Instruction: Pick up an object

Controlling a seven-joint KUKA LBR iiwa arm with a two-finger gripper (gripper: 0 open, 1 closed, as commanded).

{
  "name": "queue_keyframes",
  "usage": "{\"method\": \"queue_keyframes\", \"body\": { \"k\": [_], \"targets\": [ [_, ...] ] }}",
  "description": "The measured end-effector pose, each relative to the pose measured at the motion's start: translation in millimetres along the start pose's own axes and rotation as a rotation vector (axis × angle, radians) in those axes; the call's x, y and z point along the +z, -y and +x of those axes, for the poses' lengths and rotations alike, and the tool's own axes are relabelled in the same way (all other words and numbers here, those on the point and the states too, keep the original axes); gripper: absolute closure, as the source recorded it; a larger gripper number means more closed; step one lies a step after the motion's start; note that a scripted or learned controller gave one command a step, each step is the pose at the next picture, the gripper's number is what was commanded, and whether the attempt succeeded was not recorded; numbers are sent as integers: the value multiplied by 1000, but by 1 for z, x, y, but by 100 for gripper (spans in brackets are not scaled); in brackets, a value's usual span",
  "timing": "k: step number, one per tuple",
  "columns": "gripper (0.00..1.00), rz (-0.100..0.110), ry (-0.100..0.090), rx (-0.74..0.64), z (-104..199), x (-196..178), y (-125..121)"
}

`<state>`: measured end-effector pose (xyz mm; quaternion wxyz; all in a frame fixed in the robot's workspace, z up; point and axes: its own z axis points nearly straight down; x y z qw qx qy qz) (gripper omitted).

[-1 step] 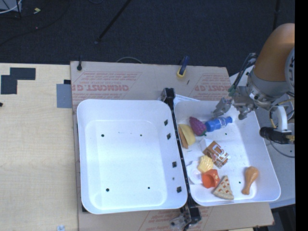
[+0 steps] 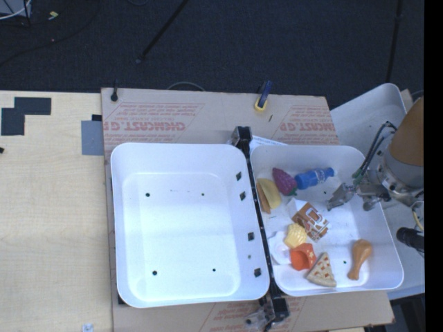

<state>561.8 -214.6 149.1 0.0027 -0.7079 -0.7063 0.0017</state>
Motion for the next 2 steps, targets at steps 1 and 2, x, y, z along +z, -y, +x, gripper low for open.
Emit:
{"method": "queue_keyframes", "body": {
  "k": [1,2],
  "targets": [
    [0,-17,1,-4,82,52,42],
    [0,-10,3,-5,51,55,-5]
  ]
}}
